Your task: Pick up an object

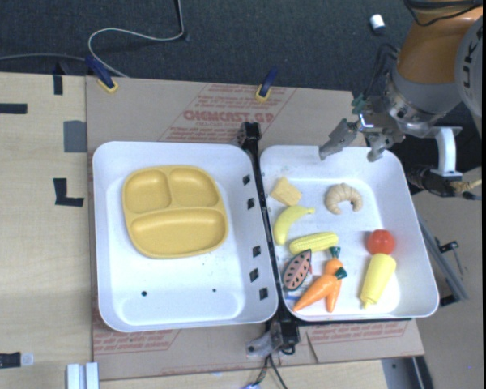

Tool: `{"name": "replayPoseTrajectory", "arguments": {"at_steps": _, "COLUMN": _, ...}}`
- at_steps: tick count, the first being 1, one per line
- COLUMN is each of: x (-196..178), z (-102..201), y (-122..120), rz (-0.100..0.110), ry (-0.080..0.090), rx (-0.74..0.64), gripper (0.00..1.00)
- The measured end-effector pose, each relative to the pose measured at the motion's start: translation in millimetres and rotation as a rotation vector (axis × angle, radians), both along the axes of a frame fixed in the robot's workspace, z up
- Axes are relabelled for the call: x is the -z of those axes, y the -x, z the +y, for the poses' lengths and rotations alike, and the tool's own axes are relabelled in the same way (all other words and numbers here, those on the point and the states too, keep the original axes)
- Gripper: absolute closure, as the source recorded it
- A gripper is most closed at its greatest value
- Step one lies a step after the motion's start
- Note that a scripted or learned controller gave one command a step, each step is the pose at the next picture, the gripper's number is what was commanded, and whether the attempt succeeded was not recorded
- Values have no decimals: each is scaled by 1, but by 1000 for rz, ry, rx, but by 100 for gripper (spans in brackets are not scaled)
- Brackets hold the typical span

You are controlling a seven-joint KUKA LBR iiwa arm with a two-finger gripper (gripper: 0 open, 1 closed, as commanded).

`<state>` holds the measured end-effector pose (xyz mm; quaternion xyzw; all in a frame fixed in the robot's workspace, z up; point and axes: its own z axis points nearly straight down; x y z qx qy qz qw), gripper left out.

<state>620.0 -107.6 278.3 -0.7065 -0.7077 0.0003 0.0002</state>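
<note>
My gripper hangs open over the far edge of the right bin, with nothing between its two grey fingers. Below it in that bin lie toy foods: a croissant, a cheese wedge, a banana, a corn cob, a red tomato, a yellow bottle-like piece, a carrot and a brown speckled piece. The croissant is the nearest to the gripper, just in front of it.
The left bin holds a yellow divided plate. Black clips join the bins along the middle. Both bins rest on cardboard, with two blue-yellow clamps at its far edge and a cable behind.
</note>
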Motion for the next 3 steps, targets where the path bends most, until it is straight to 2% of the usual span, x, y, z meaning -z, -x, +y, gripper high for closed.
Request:
{"name": "replayPoseTrajectory", "arguments": {"at_steps": 1, "x": 149, "z": -35, "y": -13, "rz": 4, "ry": 0, "rx": 1, "gripper": 0}}
{"name": "replayPoseTrajectory", "arguments": {"at_steps": 2, "x": 193, "z": -27, "y": -49, "rz": -3, "ry": 1, "rx": -1, "gripper": 0}}
{"name": "replayPoseTrajectory", "arguments": {"at_steps": 3, "x": 193, "z": 14, "y": -14, "rz": 0, "ry": -1, "rx": 0, "gripper": 0}}
